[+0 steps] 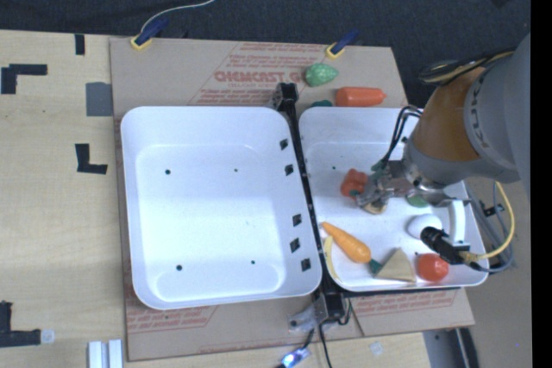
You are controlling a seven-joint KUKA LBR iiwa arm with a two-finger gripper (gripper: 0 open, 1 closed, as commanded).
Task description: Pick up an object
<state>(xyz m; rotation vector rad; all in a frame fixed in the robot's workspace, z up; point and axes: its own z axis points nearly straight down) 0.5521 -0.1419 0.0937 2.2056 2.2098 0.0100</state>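
My gripper (377,194) is down inside the right bin (345,134), its tip just right of a small red-orange object (353,183) and over a brownish piece I cannot make out. An orange carrot (348,242) lies near the bin's front left. A pale wedge (397,267) with a green end rests at the front, and a red ball (433,268) sits beside it on the right. The arm covers the bin's right part.
The left bin (211,202) stands beside the right one, with black clips along the shared wall. Outside the bins, on the cardboard at the back, lie a green object (320,74) and an orange-red object (359,96).
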